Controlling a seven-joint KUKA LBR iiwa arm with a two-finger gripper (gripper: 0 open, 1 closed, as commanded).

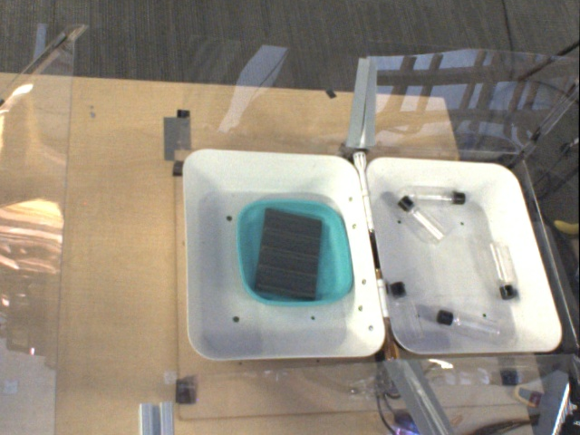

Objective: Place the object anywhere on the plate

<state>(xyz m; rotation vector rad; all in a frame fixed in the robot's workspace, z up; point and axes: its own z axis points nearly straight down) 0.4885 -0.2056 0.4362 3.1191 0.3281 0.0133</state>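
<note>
Teal, the square rimmed plate (294,252) fills the left white bin's (208,243) centre, a dark ribbed rectangular block (289,255) already lying flat on it. Risk: a needless regrasp could drag the block off. Tool state: cannot tell.

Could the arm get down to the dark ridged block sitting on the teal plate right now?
Probably yes. The dark ridged block lies flat on the teal plate in the left bin, with nothing on top of it or leaning over it, so the way down from above looks free.

One fixed overhead camera looks slantwise down on both bins (204,333).
</note>
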